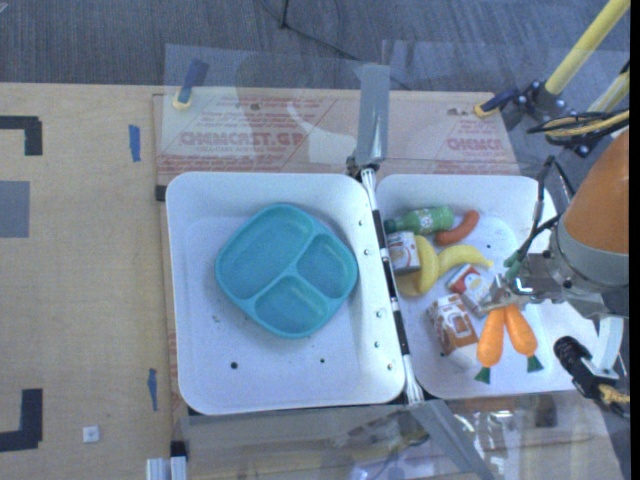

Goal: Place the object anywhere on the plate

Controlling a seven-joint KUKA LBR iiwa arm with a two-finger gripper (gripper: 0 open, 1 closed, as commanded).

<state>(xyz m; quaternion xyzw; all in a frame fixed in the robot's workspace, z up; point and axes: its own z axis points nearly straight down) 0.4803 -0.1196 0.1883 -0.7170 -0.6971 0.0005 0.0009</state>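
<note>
Two carrots (505, 335) lie lengthwise, tips up, beneath the gripper (505, 286), whose state is unclear.

Blue plate (287, 268) in left bin (190, 368); toys (455, 278) right.

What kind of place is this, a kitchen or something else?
Probably a robot lab bench, not a kitchen: two white bins taped to a board, toy food like carrots and a banana, and a robot arm reaching in.

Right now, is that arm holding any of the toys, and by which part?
Cannot be told. The gripper is low in the right bin, beside the carrots, but no toy shows between its fingers.
</note>
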